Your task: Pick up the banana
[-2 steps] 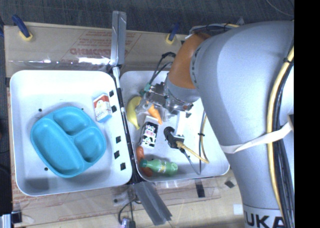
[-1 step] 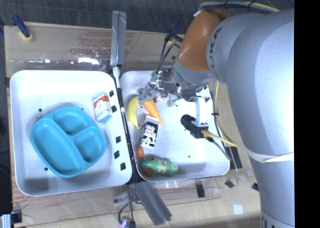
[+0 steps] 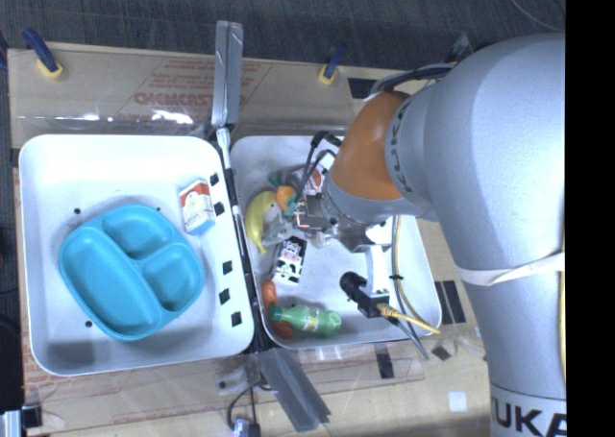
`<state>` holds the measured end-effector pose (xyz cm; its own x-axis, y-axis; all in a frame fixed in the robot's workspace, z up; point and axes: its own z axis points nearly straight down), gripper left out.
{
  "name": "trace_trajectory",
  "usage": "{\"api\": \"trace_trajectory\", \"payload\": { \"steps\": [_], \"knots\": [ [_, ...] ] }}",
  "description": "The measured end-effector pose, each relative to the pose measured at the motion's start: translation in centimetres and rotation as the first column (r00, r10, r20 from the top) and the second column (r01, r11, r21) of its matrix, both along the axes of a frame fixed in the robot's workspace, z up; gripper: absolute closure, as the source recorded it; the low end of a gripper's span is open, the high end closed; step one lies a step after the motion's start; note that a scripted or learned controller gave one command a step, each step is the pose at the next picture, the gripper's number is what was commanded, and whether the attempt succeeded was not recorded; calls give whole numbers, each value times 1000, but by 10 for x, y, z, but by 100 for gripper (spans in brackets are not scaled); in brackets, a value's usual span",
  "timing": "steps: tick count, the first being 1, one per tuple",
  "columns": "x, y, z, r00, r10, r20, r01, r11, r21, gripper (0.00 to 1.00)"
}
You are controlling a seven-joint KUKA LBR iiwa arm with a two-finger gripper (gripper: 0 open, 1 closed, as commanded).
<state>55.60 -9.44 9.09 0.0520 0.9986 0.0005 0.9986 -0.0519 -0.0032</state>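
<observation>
The yellow banana (image 3: 258, 215) lies curved against the left wall of the right bin (image 3: 423, 303), near the divider. My gripper (image 3: 289, 217) reaches down just right of it, in the upper middle of that bin, next to the banana's right side and an orange fruit (image 3: 285, 199). The wrist hides most of the hand.
A black-and-white carton (image 3: 289, 260) lies below the gripper. A green bottle (image 3: 307, 320) and a red item (image 3: 270, 292) sit at the bin's front. The left bin (image 3: 48, 166) holds a blue divided plate (image 3: 133, 270) and a small red-and-white box (image 3: 196, 206).
</observation>
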Motion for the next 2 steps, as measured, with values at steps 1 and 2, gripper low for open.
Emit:
{"api": "trace_trajectory", "payload": {
  "steps": [1, 2],
  "knots": [
    [-2, -31, 0, 999, 48, 2, -48, 999, -1, 0],
    [30, -43, 9, 999, 52, 2, -52, 999, 1, 0]
  ]
}}
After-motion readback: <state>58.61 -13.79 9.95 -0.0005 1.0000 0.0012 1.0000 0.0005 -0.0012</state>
